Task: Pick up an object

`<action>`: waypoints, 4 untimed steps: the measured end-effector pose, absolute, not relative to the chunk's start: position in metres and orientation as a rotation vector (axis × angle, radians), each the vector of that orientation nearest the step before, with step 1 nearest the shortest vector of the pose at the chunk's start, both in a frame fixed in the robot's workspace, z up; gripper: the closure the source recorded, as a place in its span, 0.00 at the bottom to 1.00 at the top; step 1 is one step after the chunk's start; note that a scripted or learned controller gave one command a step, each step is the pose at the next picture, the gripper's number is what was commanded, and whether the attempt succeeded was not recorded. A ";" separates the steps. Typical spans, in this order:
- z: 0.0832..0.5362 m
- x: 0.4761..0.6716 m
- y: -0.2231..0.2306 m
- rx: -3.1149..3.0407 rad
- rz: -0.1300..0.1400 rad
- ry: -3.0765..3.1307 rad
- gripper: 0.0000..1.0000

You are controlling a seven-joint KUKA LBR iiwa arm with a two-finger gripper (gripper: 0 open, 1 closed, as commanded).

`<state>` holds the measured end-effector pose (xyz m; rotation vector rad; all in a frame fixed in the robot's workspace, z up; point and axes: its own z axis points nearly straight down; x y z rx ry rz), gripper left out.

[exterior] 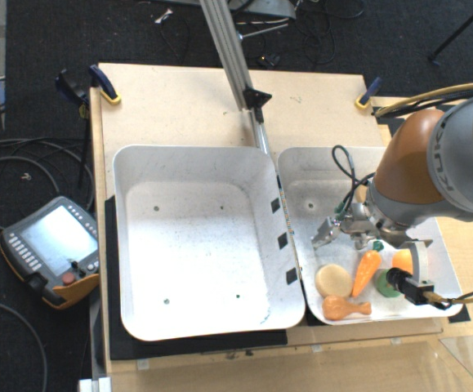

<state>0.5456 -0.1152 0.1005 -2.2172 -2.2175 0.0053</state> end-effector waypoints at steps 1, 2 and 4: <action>0.114 0.547 -0.116 -2.223 -0.001 -2.220 1.00; 0.177 0.546 -0.119 -2.224 -0.005 -2.227 1.00; 0.260 0.546 -0.113 -2.221 -0.003 -2.227 1.00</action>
